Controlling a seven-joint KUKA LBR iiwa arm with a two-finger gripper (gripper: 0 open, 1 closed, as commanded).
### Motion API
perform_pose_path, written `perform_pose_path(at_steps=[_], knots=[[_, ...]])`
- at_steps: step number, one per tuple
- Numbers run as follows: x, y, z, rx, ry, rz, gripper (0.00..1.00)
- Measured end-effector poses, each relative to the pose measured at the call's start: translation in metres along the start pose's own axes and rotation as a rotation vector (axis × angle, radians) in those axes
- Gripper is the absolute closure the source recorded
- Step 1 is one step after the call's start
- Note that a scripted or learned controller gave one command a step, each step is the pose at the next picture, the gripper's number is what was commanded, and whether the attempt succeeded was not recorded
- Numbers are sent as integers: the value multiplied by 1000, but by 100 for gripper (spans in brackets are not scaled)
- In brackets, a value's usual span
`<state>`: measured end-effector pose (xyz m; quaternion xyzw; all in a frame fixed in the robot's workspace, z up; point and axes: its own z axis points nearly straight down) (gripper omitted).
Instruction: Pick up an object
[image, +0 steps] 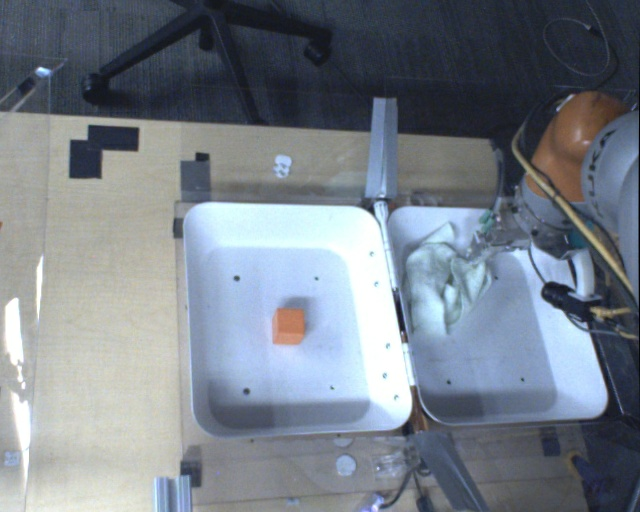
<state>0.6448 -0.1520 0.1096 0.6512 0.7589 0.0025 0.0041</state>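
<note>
A crumpled pale cloth (440, 285) lies in the left half of the right bin (520, 385). Its upper right corner is drawn up into a peak that ends at my gripper (486, 240), which is shut on that corner near the bin's back edge. The arm, with its orange band (565, 140), comes in from the right above the bin's far right corner. A small orange cube (289, 326) sits alone near the middle of the left bin (230, 400), far from the gripper.
A metal divider post (381, 150) stands behind the seam between the two bins. Black and yellow cables (570, 295) hang from the arm over the right bin's right rim. Wooden bench surface extends to the left.
</note>
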Motion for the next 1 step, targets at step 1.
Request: perform_pose_path(at_steps=[1], knots=[[62,21,-103,4,2,40,100]])
